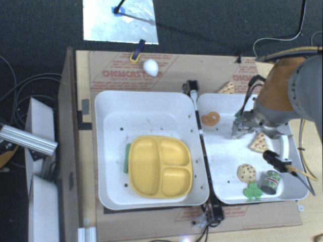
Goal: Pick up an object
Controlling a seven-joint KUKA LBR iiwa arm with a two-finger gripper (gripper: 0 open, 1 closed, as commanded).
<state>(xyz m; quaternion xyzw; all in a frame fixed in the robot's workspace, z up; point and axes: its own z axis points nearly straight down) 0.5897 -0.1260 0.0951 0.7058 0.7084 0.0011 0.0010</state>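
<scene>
The gripper hangs low in the right bin, grip state unclear from here. Beside it, a pretzel; a pizza slice, cookie and can nearby. The left bin holds a yellow tray.

1. The pincer is small and dark against the arm; whether its fingers are parted cannot be told.
2. The arm behind the pincer is cut off by the right edge.
3. A green strip, far left of the pincer, is mostly hidden under the yellow tray.
4. The small can, below and right of the pincer, has a label too small to read.
5. A pizza slice, up beyond the pincer, is partly hidden behind the bin's rim.
</scene>
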